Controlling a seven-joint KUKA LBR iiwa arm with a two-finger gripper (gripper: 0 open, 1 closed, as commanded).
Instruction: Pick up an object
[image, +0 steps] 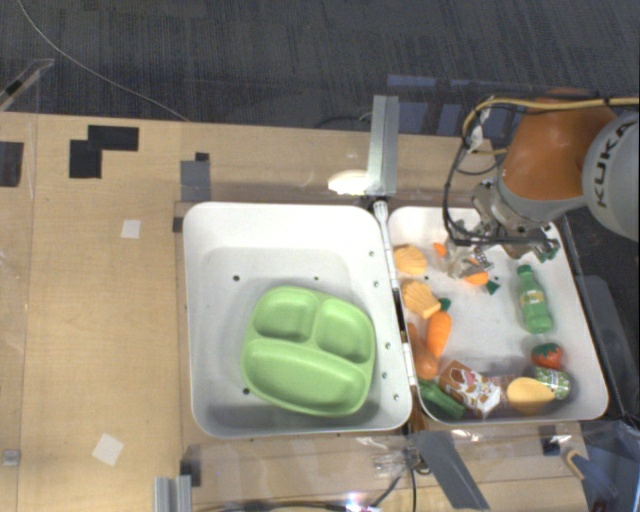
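The fingers (468, 262) hung low in the right bin (590, 330), their tips hidden among small toys; whether spread or clenched, unclear. A small orange piece (477, 279) lay just below them.

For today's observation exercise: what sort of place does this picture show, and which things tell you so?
Probably a robotics lab: a robot arm reaches over two white bins, one holding toy food, the other a green divided plate.
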